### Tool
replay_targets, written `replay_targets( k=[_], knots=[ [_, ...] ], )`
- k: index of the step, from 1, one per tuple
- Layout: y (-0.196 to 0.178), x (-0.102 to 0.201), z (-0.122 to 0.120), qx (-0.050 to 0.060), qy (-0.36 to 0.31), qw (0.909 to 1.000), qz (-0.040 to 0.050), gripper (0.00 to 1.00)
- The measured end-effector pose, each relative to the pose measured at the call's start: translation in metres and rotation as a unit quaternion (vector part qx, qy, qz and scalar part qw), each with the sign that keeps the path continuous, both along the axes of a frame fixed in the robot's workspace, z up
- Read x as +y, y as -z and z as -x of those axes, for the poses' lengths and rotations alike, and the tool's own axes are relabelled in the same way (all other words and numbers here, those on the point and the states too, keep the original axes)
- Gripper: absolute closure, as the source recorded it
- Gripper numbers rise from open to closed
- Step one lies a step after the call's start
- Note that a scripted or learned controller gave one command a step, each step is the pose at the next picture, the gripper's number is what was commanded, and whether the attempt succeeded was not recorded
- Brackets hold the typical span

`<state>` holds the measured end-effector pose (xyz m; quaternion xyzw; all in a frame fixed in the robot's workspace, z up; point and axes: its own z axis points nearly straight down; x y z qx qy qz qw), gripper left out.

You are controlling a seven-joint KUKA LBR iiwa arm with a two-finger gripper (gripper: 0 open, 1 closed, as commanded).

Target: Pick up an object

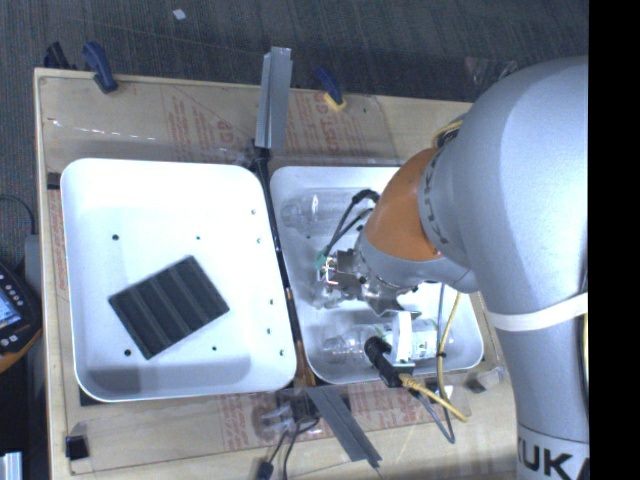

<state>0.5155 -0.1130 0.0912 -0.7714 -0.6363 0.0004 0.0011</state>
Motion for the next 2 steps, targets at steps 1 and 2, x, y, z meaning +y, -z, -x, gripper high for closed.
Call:
replay_targets(
  k=[1, 2],
  knots=[
    [-0.0002, -0.0179, -0.0143, -0.001, -0.071, 0.9974, 0.0002, 1.00],
    [-0.0001, -0.0178, -0.0143, 0.000, -0.072, 0.9974, 0.0001, 0.00]
  ],
)
